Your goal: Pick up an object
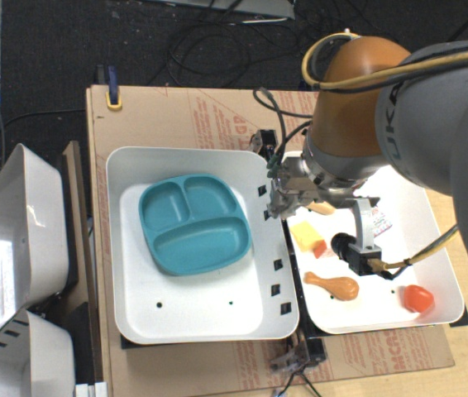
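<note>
We take the yellow block [305, 236] as likeliest pick: it lies in the right bin [445, 284], just below the gripper [300, 195], w/ a small orange piece [319, 248] touching it. Step, we judge: approach, nothing lifted yet. Can't tell the pincer's state, wrist hides it. Next move prob. needs a short drop, centred on the block. Farther off: drumstick [334, 285], red ball [418, 298]. Left bin [126, 304] has a teal divided plate [193, 223].

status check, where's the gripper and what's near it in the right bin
Gripper low at right bin's left edge, nothing seen held. Yellow block just below it, drumstick toy and red piece nearer. Teal divided plate in left bin.
</note>
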Controlling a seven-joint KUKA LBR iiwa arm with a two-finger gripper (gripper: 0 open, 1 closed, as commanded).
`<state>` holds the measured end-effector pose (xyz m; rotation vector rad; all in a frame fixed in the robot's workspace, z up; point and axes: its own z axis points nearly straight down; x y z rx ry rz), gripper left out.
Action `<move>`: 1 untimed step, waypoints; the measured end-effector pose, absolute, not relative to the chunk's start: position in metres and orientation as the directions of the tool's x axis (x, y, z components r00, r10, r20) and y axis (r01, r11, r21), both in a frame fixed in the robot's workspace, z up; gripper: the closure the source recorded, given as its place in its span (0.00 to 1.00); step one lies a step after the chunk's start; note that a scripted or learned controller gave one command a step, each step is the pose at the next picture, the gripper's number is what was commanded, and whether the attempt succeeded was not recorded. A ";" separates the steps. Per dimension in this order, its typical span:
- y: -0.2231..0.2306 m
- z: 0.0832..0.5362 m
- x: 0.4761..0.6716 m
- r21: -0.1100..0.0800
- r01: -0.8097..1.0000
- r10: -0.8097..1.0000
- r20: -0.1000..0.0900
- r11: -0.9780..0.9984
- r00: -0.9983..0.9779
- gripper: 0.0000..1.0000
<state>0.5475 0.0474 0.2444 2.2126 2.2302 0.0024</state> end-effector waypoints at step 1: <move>0.091 0.233 0.561 0.001 1.000 1.000 0.000 0.008 -0.008 1.00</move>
